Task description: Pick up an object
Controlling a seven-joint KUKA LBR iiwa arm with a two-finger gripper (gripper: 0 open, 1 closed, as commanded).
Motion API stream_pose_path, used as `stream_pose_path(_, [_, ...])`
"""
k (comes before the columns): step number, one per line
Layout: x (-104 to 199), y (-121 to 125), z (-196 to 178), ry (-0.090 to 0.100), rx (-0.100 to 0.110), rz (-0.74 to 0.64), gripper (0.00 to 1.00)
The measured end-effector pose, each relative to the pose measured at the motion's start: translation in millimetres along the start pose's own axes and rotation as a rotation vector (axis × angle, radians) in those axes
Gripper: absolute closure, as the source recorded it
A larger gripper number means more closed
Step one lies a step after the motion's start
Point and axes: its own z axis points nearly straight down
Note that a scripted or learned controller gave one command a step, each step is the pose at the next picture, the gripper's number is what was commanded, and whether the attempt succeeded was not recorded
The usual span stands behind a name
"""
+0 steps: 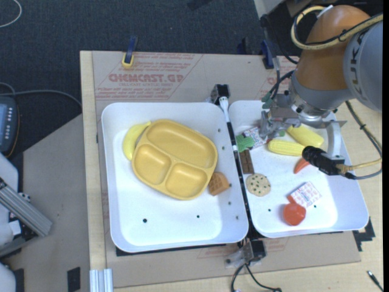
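While the grey arm (340, 59) with its orange band reaches in from the right, its end effector (271, 123) hangs low over the far left corner of the right bin (349, 215), and whether it is released or clenched on anything cannot be told from this angle. Just beside it lie a green toy piece (244, 143) and a yellow corn cob (286, 147), with a yellow banana-like piece (306, 136) behind the cob. Nearer the front of that bin sit a brown chocolate bar (246, 162), a chocolate-chip cookie (258, 185), a red-and-white packet (305, 194), a red tomato-like toy (294, 214) and an orange carrot-like piece (301, 165). On the worktop's other side, the left bin (121, 224) holds a yellow divided plate (174, 158) lying over a paler yellow plate (129, 142), with a brown pastry toy (218, 184) touching its near right edge.
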Motion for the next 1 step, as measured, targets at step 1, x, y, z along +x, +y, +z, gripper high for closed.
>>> stream_pose_path(1, [-3.7, -1.6, 0.0, 0.0, -0.002, 0.001, 1.0])
